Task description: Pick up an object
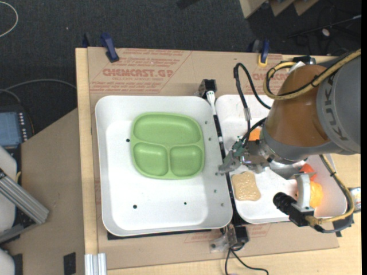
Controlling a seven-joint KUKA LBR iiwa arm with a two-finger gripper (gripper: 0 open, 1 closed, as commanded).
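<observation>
A grey KUKA arm with an orange band [298,116] reaches in over the right-hand shallow white bin [269,211], its two-finger hand [234,158] hanging low at that bin's left wall, just beside the black divider strip [218,132] that parts the two bins. Whether the hand is apart or together cannot be told from this angle, and nothing is seen between its tips.

Just below the hand, in the right bin, lies a tan, speckled, bread-shaped slab [246,185]. It lies flat, its long axis running roughly up and down the view, parallel to the divider strip, with its narrower end toward the hand. It sits near the hand but looks apart from it.

Further right of the slab, partly under the arm's black cable fittings, are orange and yellow objects [312,191], too hidden to name.

To the left of the slab, across the divider, the left shallow white bin [114,199] holds a pale green plastic three-compartment plate [168,145], lying flat with its single large compartment at the far side. Both bins rest on a brown cardboard-covered tabletop [137,70].
</observation>
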